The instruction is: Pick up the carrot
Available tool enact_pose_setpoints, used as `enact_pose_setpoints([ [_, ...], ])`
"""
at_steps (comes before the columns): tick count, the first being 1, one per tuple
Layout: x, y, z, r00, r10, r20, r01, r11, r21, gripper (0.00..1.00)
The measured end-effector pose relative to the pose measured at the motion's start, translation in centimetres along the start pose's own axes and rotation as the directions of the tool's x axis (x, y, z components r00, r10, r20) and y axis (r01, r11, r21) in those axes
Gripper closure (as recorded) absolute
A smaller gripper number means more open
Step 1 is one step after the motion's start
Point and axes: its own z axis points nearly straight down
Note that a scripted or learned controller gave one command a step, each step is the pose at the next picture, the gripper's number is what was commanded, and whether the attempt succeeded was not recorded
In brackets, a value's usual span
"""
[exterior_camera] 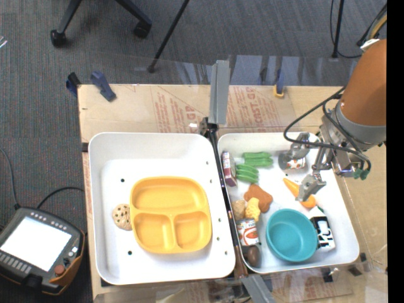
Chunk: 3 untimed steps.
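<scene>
The carrot (pixel 294 187), small and orange, lies in the right bin (pixel 344 210) near its right side, just above the teal bowl (pixel 290 235). My gripper (pixel 304 173) hangs low over it, reaching in from the right. Its fingers are spread open; the lower finger (pixel 312 185) covers the carrot's right part, and the other sits further up and left. Nothing is held between them.
The right bin also holds green beans (pixel 255 160), a purple item (pixel 228 169), a brown piece (pixel 259 197), yellow bits (pixel 252 208), a can (pixel 248 232) and a black-and-white box (pixel 323 233). The left bin (pixel 107 163) holds a yellow divided plate (pixel 170 223) and a cookie (pixel 122 216).
</scene>
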Motion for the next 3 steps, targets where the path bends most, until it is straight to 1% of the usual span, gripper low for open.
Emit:
enact_pose_setpoints([
  [1,0.0,-2.3,16.5,1.0,0.023,-0.013,-0.023,1.0,-0.003,0.0],
  [2,-1.7,1.9,18.9,0.999,0.037,0.005,-0.037,0.999,0.008,0.0],
  [3,-4.4,2.5,19.1,0.98,-0.197,0.004,0.197,0.98,0.001,0.0],
])
